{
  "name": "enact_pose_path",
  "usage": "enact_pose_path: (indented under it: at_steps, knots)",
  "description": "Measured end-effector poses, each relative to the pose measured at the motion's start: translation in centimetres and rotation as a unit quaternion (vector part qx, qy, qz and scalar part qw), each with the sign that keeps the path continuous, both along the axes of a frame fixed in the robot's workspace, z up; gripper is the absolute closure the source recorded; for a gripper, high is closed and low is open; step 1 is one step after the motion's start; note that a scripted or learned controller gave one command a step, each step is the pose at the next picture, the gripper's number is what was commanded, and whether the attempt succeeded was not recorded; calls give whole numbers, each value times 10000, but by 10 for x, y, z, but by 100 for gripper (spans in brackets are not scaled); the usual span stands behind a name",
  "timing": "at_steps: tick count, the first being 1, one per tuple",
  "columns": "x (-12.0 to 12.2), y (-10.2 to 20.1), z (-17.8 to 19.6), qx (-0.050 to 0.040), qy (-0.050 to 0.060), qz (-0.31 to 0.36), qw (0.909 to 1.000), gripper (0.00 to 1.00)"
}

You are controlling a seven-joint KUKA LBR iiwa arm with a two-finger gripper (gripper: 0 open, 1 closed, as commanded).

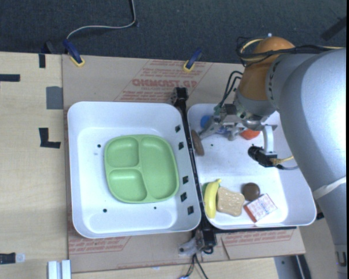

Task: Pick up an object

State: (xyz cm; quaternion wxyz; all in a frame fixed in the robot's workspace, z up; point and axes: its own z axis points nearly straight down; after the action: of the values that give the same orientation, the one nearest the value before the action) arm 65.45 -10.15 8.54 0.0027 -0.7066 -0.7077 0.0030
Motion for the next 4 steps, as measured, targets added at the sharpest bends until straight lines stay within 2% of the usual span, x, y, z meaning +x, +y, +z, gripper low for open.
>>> enact_pose_path:
  at_steps: [1,3,4]
  knots:
    - [7,1,-2,1,139,2,9999,0]
    - [7,2,-2,-10,138,-4,9999,0]
    - [8,0,-2,14,144,8,9999,0]
